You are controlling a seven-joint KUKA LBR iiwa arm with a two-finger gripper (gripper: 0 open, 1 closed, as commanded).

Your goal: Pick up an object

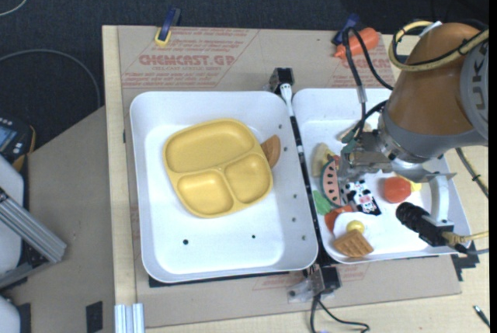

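My gripper (356,162) hangs low over the middle of the right bin (311,108), with the grey and orange arm coming in from the right. Just to its left lies a watermelon slice (332,181). Below it is a small black-and-white toy (363,200). A red tomato-like piece (397,188) sits to its right. At the bin's front lie a green piece (322,204), a red piece (338,216) and an orange-and-yellow pastry-like toy (354,241). The arm hides whatever is directly under the wrist.
The left bin (147,168) holds a yellow three-part plate (217,167) with a brown piece (271,150) against its right side. A black divider bar (298,153) runs between the bins. An orange clamp (359,42) sits at the bench's back right.
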